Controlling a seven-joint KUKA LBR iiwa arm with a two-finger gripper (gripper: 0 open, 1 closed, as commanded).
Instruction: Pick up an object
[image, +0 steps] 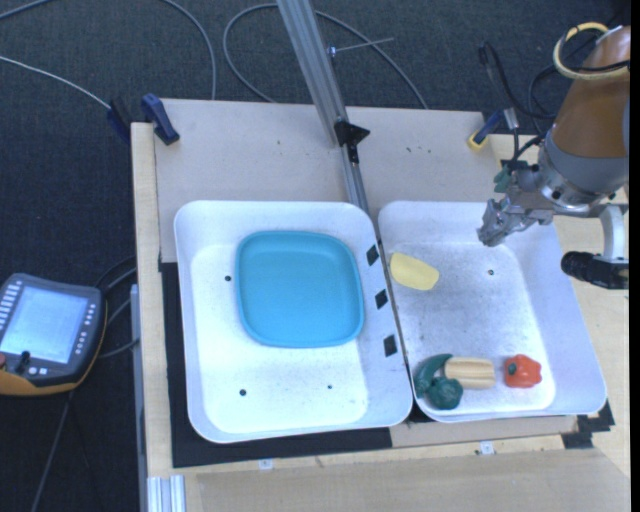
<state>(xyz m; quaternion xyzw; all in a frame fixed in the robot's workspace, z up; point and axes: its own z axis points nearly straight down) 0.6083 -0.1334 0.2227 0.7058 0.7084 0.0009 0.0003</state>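
Seen from above at a slant, the table carries two shallow white bins side by side. The left bin holds a blue square plate lying flat in its upper middle, well apart from the bin's near rim, with bare white floor below it. The right bin has its objects pushed toward the edges: a yellow piece lies close to the left wall, near the divide between the bins, and along the near rim three things sit in a row, a dark green toy vegetable in the near left corner, a tan cylinder touching it, and a red toy tomato just beside the cylinder's other end. The middle of that bin's floor is open, speckled white, with room on every side. The arm reaches in from the right, and the hand hangs over the far part of the right bin, just inside the far rim, well apart from the yellow piece and farther still from the row at the near rim. Nothing shows between its tips; whether it is released or clenched I cannot tell at this size. A metal post runs down to the gap between the bins, blue clamps grip the table's far edge, and a pendant lies on the floor to the left.
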